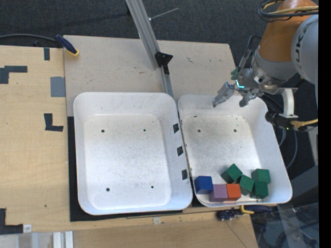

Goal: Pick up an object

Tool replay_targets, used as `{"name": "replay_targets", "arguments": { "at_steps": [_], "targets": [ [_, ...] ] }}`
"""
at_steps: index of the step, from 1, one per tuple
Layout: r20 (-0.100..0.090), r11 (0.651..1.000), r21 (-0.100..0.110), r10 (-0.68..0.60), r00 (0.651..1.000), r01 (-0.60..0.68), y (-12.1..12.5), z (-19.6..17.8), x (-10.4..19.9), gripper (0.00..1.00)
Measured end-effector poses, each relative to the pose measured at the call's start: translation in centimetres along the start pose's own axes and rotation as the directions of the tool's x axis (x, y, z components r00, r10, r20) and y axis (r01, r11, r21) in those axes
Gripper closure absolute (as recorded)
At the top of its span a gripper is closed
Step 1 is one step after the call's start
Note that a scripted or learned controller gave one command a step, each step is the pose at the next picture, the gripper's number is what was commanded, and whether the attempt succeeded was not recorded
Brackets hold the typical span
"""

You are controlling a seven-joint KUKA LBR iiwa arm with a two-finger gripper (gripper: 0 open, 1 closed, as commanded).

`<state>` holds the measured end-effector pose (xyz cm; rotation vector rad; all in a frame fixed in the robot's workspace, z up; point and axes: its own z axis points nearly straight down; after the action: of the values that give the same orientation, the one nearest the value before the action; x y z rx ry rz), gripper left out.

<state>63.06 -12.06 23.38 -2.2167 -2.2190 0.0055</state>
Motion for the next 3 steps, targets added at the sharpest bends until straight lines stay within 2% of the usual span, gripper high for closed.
{"name": "replay_targets", "arguments": {
  "at_steps": [1,3],
  "targets": [
    [0.0,1.0,-0.005,-0.001,1.0,0.001,0.1,-0.3,0.0,0.0],
    [0.002,1.0,0.0,0.0,1.0,0.0,-0.2,8.9,-0.4,0.0]
  ]
}}
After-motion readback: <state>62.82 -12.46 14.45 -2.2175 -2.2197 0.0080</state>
